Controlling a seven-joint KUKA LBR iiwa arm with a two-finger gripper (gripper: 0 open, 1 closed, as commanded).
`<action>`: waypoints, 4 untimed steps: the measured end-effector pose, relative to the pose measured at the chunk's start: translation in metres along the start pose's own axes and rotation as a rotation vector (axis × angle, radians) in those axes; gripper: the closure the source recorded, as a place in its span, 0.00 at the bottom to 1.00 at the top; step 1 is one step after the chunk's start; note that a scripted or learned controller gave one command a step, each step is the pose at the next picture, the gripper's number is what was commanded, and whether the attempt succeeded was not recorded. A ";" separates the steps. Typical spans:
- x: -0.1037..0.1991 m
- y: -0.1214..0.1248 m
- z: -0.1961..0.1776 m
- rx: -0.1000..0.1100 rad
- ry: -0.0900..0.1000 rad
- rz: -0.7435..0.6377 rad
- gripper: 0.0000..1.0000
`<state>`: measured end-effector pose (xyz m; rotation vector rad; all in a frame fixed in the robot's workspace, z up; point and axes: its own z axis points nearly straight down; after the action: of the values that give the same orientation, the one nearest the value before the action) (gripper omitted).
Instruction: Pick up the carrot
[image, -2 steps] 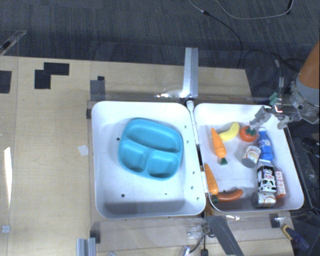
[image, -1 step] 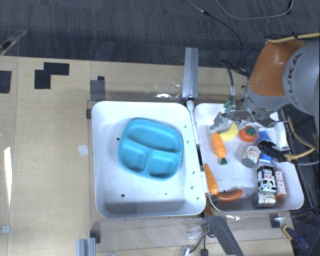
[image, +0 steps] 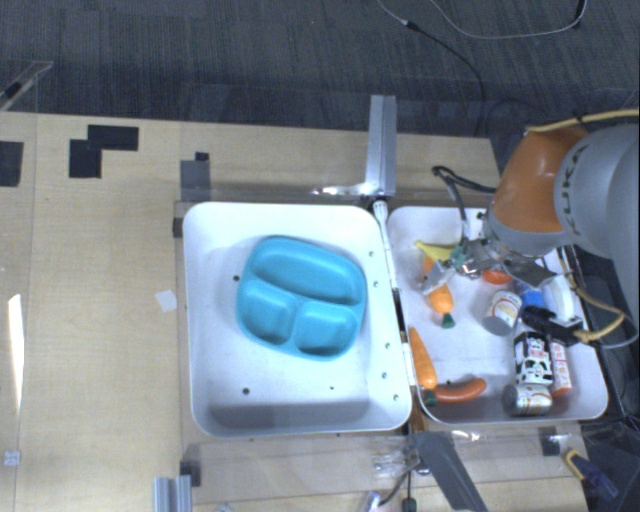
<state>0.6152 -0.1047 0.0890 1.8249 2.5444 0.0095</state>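
Carrot (image: 424, 361) is the long orange piece lying against the left wall of the right bin (image: 596, 400), well apart from the gripper (image: 463, 256), which hangs over the upper middle of that bin below the arm (image: 560, 190) and its orange band. How wide the tool stands cannot be told, since the wrist and cables hide its tips, and nothing can be seen held in it. Just beside the tool lies a yellow banana-shaped toy (image: 436, 249), and below that a short orange piece with a green end (image: 440, 303). To the right of the tool sit a small red item (image: 497, 276), a grey can (image: 502, 313) and a blue item (image: 535, 298). Further down, a black-and-white carton (image: 533, 374) lies on its side near the bin's lower right corner. A red sausage-shaped toy (image: 460, 390) lies across the bottom of the bin, its left end near the lower end of the carrot. The carrot's long axis runs up and down the view, parallel to the bin wall, with a slight slant; its narrower end points up and its thicker end points toward the lower edge. The left bin (image: 210, 400) holds a blue divided plate (image: 300, 295) near its middle.
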 end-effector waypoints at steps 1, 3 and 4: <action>0.001 0.003 -0.012 -0.007 0.000 -0.002 1.00; 0.026 0.068 -0.097 0.004 0.002 0.040 1.00; 0.026 0.068 -0.097 0.004 0.002 0.040 0.00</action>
<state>0.6704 -0.0579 0.1869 1.8780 2.5105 0.0065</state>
